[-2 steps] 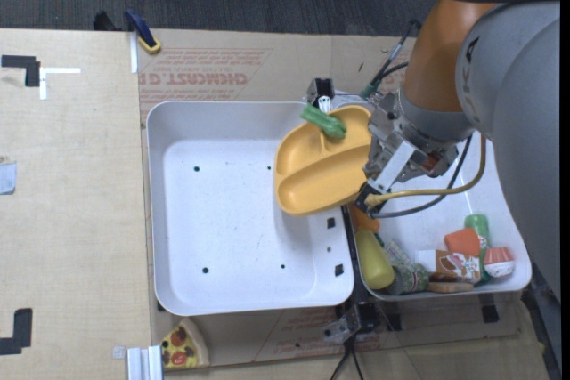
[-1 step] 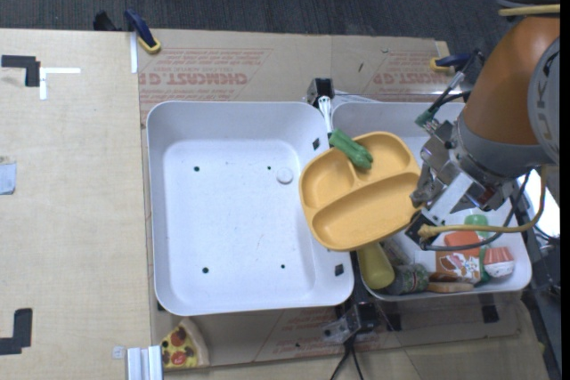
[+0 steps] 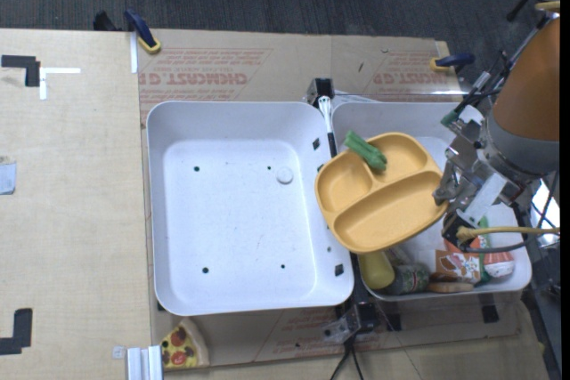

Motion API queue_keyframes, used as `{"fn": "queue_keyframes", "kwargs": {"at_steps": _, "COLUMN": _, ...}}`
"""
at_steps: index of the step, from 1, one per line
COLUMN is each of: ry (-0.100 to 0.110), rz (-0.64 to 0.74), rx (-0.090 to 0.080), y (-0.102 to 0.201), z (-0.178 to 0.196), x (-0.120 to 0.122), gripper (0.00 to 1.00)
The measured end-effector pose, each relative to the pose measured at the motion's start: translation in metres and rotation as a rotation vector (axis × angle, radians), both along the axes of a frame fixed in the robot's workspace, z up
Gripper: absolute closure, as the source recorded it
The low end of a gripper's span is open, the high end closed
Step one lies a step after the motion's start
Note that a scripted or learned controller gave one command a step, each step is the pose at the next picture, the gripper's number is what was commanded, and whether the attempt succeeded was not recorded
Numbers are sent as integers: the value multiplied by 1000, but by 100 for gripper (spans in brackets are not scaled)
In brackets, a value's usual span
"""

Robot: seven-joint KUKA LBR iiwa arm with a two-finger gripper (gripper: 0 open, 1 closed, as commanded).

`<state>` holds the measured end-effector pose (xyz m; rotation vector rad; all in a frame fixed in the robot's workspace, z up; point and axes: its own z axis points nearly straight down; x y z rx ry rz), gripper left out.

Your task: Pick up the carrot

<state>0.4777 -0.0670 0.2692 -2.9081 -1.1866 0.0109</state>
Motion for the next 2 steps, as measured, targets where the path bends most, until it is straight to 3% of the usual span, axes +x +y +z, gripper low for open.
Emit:
{"fn": "queue_keyframes", "kwargs": {"at_steps": 1, "ry": -2, "rz": 1, "rx": 0, "y": 0, "z": 1, "x": 0, "gripper": 0}}
{"fn": "queue_keyframes", "kwargs": {"at_steps": 2, "ry": -3, "rz": 36, "rx": 3, "y": -41, "z": -137, "x": 24, "gripper": 0}}
